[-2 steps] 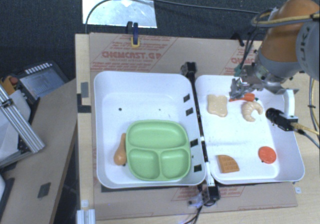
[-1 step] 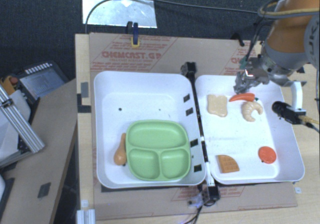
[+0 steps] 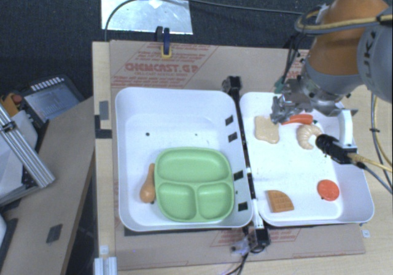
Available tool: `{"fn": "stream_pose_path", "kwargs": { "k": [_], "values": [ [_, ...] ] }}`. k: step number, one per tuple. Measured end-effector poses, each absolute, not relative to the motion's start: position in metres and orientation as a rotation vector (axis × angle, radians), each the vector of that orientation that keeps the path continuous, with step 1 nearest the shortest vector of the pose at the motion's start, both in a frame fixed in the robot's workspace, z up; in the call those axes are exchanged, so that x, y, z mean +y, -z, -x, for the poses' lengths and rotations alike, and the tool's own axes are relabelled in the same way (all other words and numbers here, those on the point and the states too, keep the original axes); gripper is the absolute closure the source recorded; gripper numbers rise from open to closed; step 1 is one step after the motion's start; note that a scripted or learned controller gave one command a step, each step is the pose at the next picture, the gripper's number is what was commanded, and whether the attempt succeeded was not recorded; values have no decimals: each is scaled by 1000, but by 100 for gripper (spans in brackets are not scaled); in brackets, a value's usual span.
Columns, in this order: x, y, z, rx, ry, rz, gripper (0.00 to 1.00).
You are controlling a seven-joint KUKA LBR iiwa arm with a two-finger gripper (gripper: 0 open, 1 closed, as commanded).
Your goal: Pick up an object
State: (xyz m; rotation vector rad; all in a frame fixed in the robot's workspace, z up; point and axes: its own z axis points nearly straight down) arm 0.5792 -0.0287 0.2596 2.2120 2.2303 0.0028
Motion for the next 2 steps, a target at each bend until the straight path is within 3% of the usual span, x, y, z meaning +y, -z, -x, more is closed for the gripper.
{"fn": "stream_pose_path", "kwargs": {
  "k": [2],
  "values": [
    [57,-234,-528,2232,-1,-2214,100]
  ]
}}
